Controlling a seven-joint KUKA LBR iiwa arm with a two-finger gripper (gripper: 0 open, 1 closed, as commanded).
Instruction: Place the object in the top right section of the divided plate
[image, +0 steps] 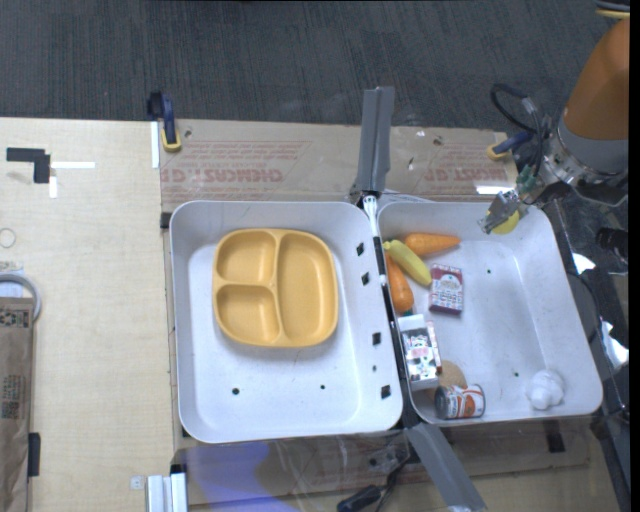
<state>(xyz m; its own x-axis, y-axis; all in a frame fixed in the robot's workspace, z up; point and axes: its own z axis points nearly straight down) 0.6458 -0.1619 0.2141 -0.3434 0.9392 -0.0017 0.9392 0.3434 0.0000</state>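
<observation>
Yellow object (505, 221) — small, at the right bin's (560, 300) top edge.

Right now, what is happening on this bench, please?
A robot arm reaches in from the right, its gripper at the far rim of the right bin with something yellow at its tip; whether it is held is unclear. That bin holds carrots, a banana, small boxes and a can. The divided plate sits in the left bin, nothing on it.

Two bins sit side by side on the desk (80, 330). The divided plate (276, 287) lies in the left bin (200, 400). The right bin (520, 330) holds a banana (409, 262), carrot (431, 242), boxes and a can (460, 402) along its left side.
</observation>
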